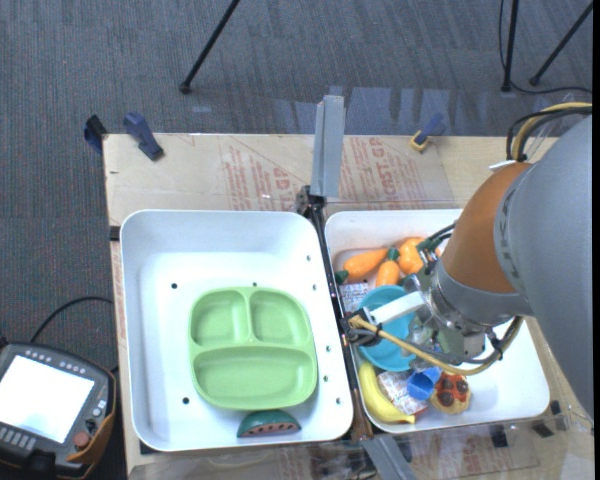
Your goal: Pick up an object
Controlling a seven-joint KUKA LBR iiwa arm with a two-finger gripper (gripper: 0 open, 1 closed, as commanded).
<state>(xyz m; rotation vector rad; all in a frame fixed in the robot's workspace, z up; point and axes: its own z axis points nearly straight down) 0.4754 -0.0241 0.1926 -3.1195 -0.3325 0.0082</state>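
Note:
The right bin (380, 226) holds a pile of toy food: an orange carrot (365, 264), a second orange piece (410, 256), a blue bowl (385, 343), a yellow banana (378, 395), a small blue cup (421, 381) and a red and yellow piece (452, 394). My gripper (442, 346) hangs low over this pile, at the bowl's right edge and just above the blue cup. The grey wrist and orange band cover its tip, so I cannot see whether anything is in it.
In the left bin (140, 268) lies a green divided plate (252, 361), with a watermelon slice (268, 425) at the bin's front edge. A yellow cable (400, 340) crosses the bowl. A grey post (328, 153) stands behind the bins.

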